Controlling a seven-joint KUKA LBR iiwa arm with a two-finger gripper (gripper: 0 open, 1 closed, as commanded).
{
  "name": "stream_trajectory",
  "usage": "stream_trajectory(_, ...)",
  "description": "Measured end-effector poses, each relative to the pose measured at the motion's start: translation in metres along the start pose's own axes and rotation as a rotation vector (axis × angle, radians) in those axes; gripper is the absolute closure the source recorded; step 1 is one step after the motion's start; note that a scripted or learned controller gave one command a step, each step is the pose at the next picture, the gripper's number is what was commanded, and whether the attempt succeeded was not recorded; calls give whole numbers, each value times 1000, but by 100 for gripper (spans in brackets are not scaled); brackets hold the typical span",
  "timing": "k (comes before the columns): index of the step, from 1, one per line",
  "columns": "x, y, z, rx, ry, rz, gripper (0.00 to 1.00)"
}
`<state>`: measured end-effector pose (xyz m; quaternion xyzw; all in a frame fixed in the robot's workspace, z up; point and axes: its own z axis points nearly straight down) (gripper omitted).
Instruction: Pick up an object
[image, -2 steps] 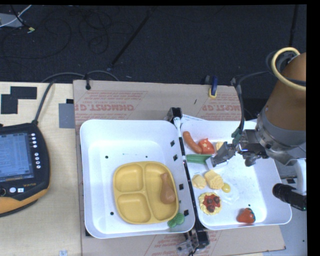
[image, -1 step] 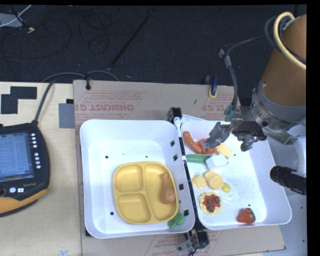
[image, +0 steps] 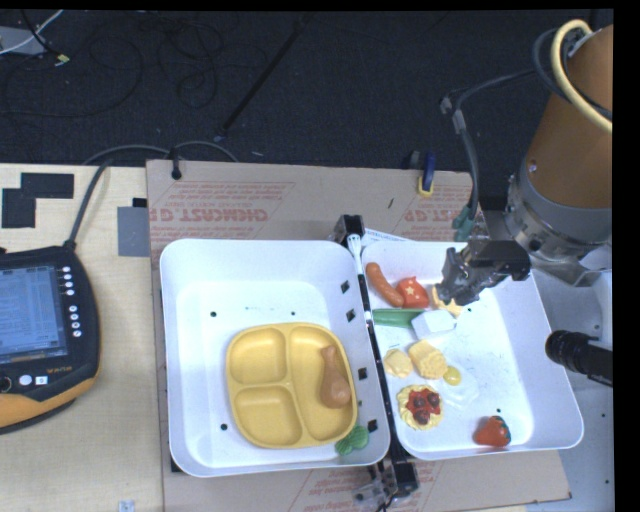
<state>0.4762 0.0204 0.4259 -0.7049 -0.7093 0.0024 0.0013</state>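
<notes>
Orange-banded arm (image: 575, 120) looms over your right bin (image: 545, 330): gripper (image: 455, 290) poised above the toy tomato (image: 414, 292); its grip cannot be told. Next, you descend squarely and close.

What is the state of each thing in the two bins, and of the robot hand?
hand: low over the right bin, near the tomato
yellow tray: flat in the left bin
drumstick: lying in the tray's right compartment
sausage: lying flat, touching the tomato
strawberry: lying apart, near the bin's corner
tablet: screen lit
</notes>
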Motion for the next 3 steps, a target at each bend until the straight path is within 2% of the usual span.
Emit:
stream_trajectory(1,75,0,-11,-3,3,-2,100)
stream_trajectory(2,103,0,-14,-2,2,3,100)
stream_trajectory(3,17,0,-1,-1,-1,14,100)
